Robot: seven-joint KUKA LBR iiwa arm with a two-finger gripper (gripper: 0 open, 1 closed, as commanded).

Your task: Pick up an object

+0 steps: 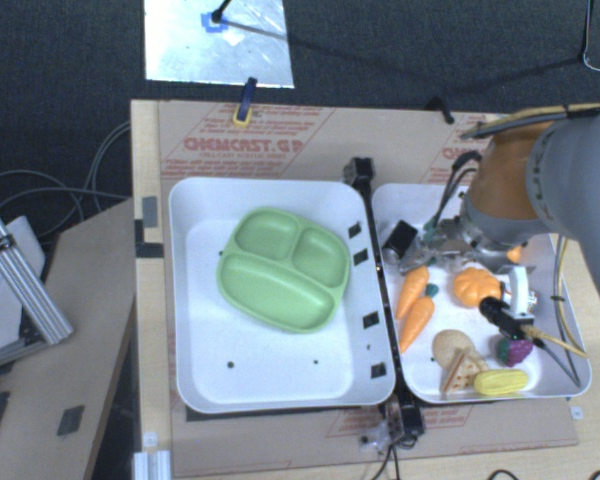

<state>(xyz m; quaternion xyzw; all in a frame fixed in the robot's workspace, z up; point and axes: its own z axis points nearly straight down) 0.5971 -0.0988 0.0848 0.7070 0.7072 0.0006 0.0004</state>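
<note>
Right now you're looking at the arm (540, 183) reaching in from the right & hanging over the far part of the right bin (558, 388). Gripper (450, 240) is sitting low among the toys, approx just above the two carrots (413, 303) and beside the orange pumpkin-like piece (476, 287); can't tell how wide it's standing or whether it's got anything. Candidates for the pick are all lying in that right bin: carrots along its left wall, a bread slice (455, 356) and a yellow piece (501, 381) at the near edge, a purple item (515, 349) near right. Left bin (195, 298) is carrying a green divided plate (283, 268), prob a drop spot w/ room around it. Judging by pose, it's going for a carrot or the orange piece.
</note>
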